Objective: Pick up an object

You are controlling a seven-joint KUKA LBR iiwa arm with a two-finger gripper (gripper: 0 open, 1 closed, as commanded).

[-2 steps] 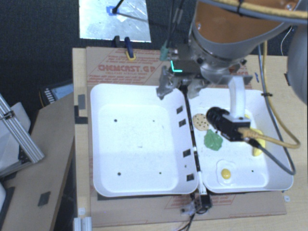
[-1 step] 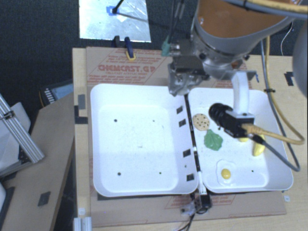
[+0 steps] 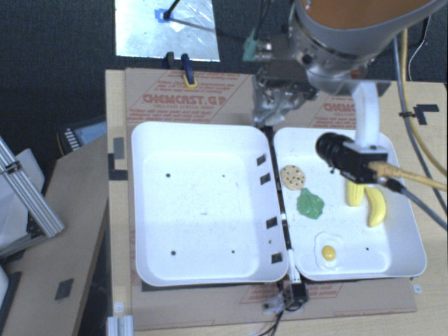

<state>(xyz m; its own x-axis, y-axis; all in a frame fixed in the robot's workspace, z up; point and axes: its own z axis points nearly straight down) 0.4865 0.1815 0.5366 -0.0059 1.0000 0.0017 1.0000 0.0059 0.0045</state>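
My claw [image 3: 274, 114] hangs high over the back rim where the two bins meet, and I cannot tell its state. I judge I'm at the approach step, nothing chosen yet. In the right bin [image 3: 402, 254] lie a cookie [image 3: 292, 177], a green leaf [image 3: 310, 204], a banana [image 3: 369, 201] and a fried egg [image 3: 328, 250]. The cookie is nearest, though close to the divider; the egg has more open room.

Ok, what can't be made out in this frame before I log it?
- Gripper: blurred, dark against the bin edge, so its state is unreadable in the camera view.
- Banana: its upper end is hidden behind the black camera mount.
- Arm: cut off by the top edge.
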